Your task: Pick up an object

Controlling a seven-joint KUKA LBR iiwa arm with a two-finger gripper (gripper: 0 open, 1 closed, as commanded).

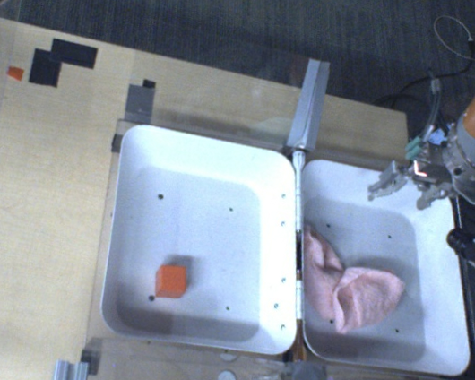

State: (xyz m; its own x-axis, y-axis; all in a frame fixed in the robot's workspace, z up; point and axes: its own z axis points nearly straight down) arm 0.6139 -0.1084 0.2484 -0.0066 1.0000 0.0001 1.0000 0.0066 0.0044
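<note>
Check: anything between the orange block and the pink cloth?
Camera view: bare floor of the left bin, then the divider rims between orange block and pink cloth.

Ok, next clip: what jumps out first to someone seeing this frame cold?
Probably the orange block, alone near the front of the left bin. Then the crumpled pink cloth in the right bin, lying against the divider side. The gripper hangs over that bin's far right corner, holding nothing.
</note>
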